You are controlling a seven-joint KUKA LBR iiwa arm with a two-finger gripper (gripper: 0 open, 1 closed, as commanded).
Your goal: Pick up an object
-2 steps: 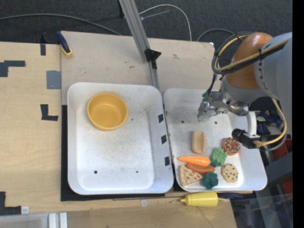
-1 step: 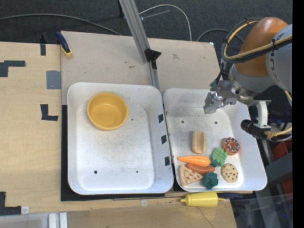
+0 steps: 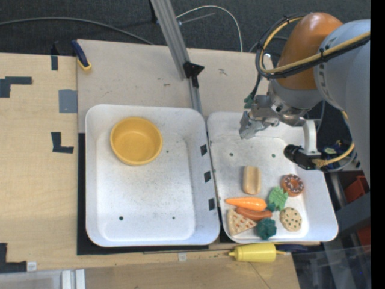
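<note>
The gripper (image 3: 249, 127) is positioned over the far end of the right bin (image 3: 231, 146), above bare bin floor. Nothing is visible between it and the floor, so no object is held. Whether it is open or closed cannot be determined from this angle.

Step in hand, as a judgement: approach phase. No grasp has been made, and no target has yet been aligned under the gripper.

Candidate objects all lie toward the near end of the same bin:
- Bread roll (image 3: 251, 179): nearest to the gripper, directly toward the camera from it, standing apart from the other items.
- Carrot (image 3: 246, 203): beyond the roll, lying crosswise, touching or just beside a second orange piece below it.
- Pizza slice (image 3: 240, 223): near corner, beside the carrot.
- Green broccoli pieces (image 3: 277, 198): near the carrot tip, with another at the near edge.
- Doughnut (image 3: 292, 185) and cookie (image 3: 290, 218): to the arm's side of the cluster.

The yellow bowl (image 3: 136, 139) sits in the left bin (image 3: 96, 221), well apart from the gripper.

Next move, as a judgement: translate toward the near end, centre over one object, then descend. The bread roll is the least obstructed choice; the clustered items risk a glancing contact with neighbours.
</note>
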